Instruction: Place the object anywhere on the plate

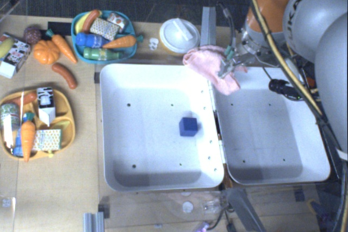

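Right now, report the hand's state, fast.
Hand: shut on the pink cloth, at the bins' far edge.

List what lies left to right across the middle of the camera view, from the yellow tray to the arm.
Yellow tray of toy food → left white bin → blue cube → pink cloth → gripper → right white bin → grey arm.

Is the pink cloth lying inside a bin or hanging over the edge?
Over the edge: the pink cloth drapes across the bins' upper rims, its lower end in the right bin, by the gripper.
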